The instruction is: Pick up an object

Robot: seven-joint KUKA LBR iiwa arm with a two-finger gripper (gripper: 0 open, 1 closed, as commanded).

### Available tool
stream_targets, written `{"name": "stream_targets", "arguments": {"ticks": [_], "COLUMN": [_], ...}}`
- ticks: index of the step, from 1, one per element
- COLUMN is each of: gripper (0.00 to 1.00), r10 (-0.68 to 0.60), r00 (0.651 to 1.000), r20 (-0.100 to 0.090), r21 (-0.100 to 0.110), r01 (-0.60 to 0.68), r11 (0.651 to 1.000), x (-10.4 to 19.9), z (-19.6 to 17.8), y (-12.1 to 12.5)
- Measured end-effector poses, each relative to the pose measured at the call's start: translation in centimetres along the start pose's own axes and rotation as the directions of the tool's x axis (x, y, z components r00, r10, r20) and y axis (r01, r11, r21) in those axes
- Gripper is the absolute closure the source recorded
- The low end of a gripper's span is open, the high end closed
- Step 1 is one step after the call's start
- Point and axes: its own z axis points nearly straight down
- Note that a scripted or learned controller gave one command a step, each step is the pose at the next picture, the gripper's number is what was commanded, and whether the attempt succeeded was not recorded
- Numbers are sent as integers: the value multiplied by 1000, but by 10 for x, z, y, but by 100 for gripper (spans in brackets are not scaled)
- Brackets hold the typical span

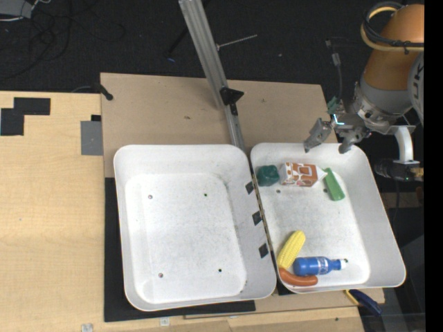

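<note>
Two white bins side by side on bench: left bin (138, 185) bare white floor, wide open room across it; right bin (374, 254) carries all items. Arm (391, 61) at upper right, gripper (332, 138) hovering over right bin's far rim, fingers spread apart, nothing between them. Near far rim: dark green block (268, 176), orange-and-white carton (299, 174) touching beside it, green piece (333, 185) near right wall. Open floor mid-bin. Crowded at near rim: yellow corn (291, 249), blue bottle (315, 265), red sausage (299, 279) against the edge.
</note>
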Motion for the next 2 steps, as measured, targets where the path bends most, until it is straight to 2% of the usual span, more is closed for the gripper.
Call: {"name": "stream_targets", "arguments": {"ticks": [1, 2], "gripper": [0, 0], "r10": [-2, 0], "r00": [1000, 1000], "r20": [2, 1], "r21": [-5, -2], "r01": [2, 0], "r11": [1000, 1000], "x": [0, 1], "z": [-3, 40], "y": [1, 1]}}
